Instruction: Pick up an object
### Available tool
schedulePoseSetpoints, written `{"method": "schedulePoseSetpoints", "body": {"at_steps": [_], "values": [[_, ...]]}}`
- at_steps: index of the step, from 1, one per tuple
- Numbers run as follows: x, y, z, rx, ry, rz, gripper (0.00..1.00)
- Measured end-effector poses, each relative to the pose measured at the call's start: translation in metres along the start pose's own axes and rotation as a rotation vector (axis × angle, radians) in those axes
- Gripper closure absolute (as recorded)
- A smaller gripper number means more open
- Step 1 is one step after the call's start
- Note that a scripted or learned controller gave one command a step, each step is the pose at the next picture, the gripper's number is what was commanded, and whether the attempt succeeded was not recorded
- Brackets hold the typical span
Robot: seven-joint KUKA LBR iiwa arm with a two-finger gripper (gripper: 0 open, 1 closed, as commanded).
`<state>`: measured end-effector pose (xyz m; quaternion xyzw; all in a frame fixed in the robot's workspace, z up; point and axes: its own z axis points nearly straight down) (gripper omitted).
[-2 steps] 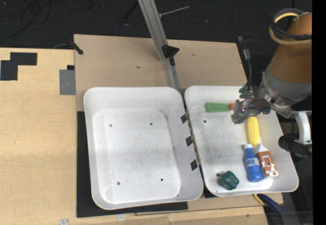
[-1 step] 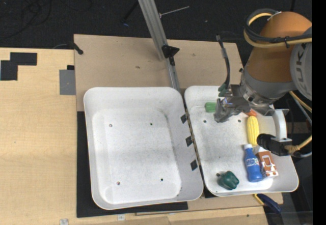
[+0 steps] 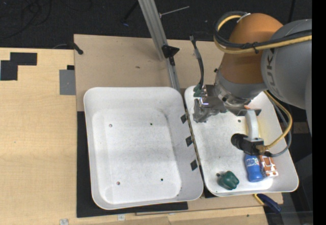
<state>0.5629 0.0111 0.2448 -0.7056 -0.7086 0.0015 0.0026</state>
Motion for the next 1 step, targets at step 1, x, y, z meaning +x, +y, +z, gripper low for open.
{"method": "schedulePoseSetpoints", "body": {"at_steps": [1], "values": [[0.0532,0.0197,0.0059,-0.003,0.0,-0.001,1.0]]}}
